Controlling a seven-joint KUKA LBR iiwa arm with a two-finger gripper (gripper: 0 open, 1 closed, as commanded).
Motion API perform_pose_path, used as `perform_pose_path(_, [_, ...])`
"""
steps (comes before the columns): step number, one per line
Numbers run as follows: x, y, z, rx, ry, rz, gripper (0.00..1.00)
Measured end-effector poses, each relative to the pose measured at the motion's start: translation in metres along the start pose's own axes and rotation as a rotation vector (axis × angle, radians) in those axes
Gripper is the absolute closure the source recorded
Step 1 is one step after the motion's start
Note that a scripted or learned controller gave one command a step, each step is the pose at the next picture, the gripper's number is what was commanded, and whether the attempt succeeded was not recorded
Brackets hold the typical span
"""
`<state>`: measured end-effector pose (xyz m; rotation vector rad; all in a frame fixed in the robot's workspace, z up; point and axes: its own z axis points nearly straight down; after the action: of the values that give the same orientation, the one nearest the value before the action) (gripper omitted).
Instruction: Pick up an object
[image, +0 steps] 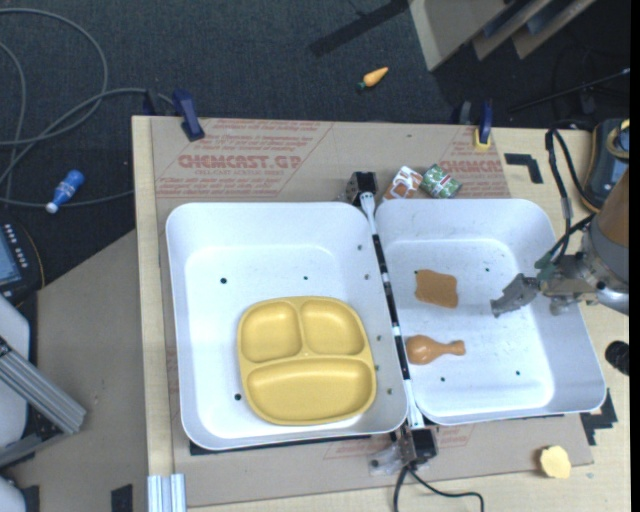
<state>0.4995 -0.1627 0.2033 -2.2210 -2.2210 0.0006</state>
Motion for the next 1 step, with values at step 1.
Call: perform_pose_path(1, [0.0388, 0.036, 0.1099, 0.006, 0.004, -0.005, 0.0])
